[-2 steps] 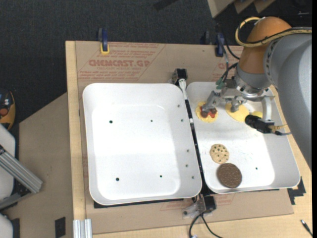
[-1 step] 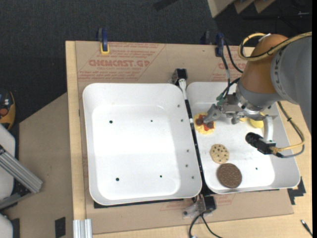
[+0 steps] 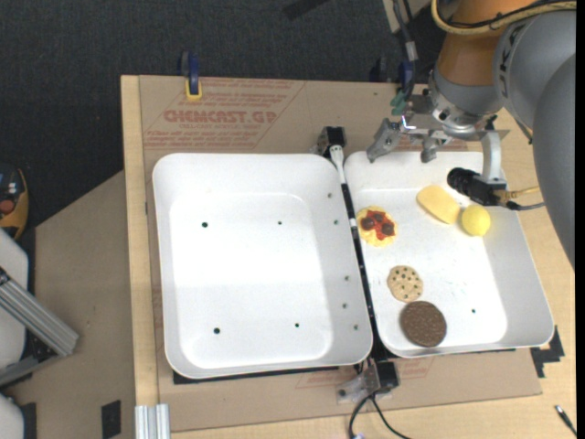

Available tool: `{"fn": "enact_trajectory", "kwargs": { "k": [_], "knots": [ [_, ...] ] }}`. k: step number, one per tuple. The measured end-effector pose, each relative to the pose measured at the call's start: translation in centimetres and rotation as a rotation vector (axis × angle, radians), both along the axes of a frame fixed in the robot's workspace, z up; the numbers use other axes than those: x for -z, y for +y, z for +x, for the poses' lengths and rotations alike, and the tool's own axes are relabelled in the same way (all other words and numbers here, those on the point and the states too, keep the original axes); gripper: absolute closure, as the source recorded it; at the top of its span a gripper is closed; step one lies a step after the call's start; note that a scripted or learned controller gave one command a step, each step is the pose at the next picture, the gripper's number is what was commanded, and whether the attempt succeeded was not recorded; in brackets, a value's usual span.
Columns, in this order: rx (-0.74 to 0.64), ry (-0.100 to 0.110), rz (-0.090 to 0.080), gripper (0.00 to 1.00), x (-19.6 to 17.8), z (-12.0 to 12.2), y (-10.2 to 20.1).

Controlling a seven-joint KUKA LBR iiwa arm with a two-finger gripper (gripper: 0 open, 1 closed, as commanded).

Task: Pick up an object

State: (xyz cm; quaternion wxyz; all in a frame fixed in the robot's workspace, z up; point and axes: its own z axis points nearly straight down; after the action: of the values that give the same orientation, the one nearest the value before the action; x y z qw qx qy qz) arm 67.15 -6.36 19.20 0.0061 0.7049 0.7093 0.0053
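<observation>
The right bin (image 3: 512,282) holds several items. A yellow wedge (image 3: 438,204) and a yellow lemon-like ball (image 3: 475,220) lie at its far right. A small pizza-like piece (image 3: 377,226) lies near the left wall. A pale chip cookie (image 3: 404,283) and a dark round cookie (image 3: 423,324) sit toward the front. My gripper (image 3: 402,149) hangs over the bin's far edge, behind all of them. It is open, fingers spread, nothing between them.
The left bin (image 3: 256,254) lies beside the right one, with a black divider strip (image 3: 352,236) between them. The grey arm with its orange band (image 3: 484,26) fills the upper right. A black cable fitting (image 3: 473,187) hangs near the yellow wedge.
</observation>
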Motion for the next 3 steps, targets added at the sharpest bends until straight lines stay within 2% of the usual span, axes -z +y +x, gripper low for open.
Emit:
{"fn": "enact_trajectory", "kwargs": {
  "k": [1,2,3],
  "knots": [
    [0.005,0.007,-0.001,0.0,-5.4,-0.4,-0.6],
    [0.004,0.009,-0.002,1.0,-6.1,-0.4,-0.5],
    [-0.003,0.021,0.005,1.0,-2.9,-0.8,8.9]
  ]
}}
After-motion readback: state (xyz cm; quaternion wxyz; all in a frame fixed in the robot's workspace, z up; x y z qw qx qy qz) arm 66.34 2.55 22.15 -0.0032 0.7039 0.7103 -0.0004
